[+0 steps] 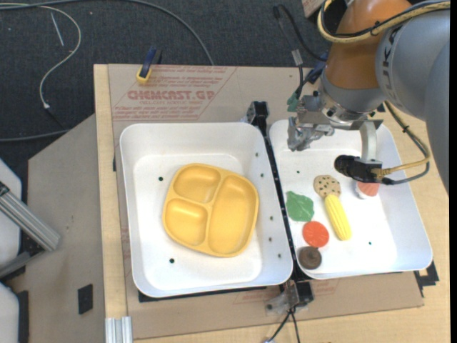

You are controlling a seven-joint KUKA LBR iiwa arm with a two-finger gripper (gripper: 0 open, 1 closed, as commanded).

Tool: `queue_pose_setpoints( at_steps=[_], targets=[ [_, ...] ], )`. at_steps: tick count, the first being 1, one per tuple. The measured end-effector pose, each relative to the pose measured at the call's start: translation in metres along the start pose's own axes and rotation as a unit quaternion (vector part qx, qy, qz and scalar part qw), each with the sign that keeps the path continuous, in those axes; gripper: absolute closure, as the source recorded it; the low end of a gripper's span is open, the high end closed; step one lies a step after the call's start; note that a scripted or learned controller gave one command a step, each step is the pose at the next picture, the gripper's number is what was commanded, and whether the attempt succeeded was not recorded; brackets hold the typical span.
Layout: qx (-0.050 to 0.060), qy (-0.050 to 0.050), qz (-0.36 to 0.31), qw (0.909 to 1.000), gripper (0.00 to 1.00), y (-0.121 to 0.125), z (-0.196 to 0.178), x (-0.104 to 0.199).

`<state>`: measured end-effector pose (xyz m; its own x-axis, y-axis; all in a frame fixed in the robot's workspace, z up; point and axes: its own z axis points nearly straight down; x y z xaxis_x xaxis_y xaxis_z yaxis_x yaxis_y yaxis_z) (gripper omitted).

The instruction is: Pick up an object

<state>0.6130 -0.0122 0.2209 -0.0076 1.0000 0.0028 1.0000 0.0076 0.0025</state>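
The right bin (400, 249) holds several toy foods: a green leafy piece (300, 206), a speckled tan cookie (327, 186), a yellow corn cob (338, 217), a red round piece (315, 234), a brown round piece (310, 257) and a small red-and-white item (368, 189) half hidden under the arm's black fitting. My gripper (303, 137) hangs over the back left corner of that bin, well behind the green piece and the cookie. It is open, with nothing between its fingers.
A yellow divided plate (211, 209) lies in the left bin (143, 263). The black divider (275, 191) runs between the bins. A black fitting with a cable (357, 167) juts from the arm over the right bin. The arm's grey and orange body covers the back right.
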Motion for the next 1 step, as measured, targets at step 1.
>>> queue_pose_setpoints(
  at_steps=[1],
  targets=[
    [0.001,0.0,0.0,1.0,1.0,-0.001,0.0027,0.065]
  ],
)
